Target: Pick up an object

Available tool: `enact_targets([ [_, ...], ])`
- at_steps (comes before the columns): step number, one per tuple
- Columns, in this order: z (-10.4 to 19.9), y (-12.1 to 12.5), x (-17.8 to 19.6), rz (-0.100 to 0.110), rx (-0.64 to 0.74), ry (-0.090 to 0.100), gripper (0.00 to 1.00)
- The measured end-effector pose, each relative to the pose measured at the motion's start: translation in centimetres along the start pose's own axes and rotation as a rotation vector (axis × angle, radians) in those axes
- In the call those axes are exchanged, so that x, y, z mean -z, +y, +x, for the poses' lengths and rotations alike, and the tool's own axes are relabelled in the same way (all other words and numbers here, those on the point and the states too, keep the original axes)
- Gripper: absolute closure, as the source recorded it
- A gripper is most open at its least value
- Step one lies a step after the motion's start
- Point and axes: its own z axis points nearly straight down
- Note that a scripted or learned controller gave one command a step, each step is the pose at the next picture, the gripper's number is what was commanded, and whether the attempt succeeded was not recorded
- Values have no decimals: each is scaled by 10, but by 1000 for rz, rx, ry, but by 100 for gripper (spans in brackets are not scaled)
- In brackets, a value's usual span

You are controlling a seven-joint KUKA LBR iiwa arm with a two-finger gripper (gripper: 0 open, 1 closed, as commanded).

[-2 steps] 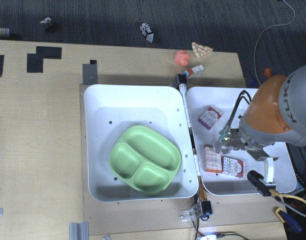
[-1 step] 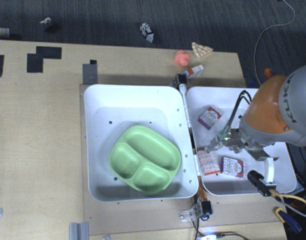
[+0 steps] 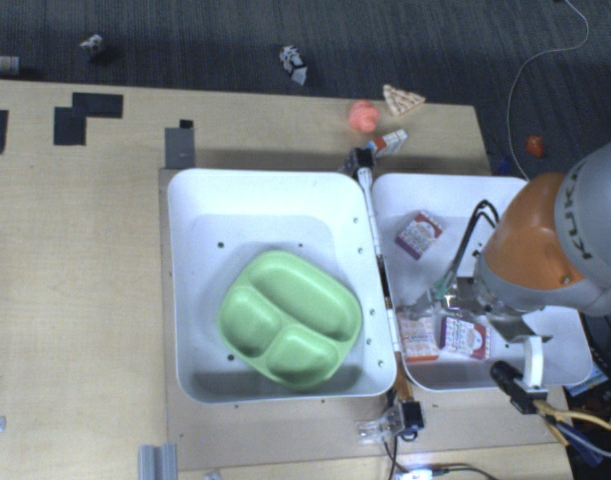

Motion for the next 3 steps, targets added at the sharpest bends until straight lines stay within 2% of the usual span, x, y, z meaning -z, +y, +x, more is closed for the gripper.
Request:
enact_targets([
  [1, 3, 3, 12, -3, 5, 6, 100],
  [2, 3, 3, 12, -3, 4, 6, 0],
  [3, 0, 1, -1, 7, 3, 7, 0],
])
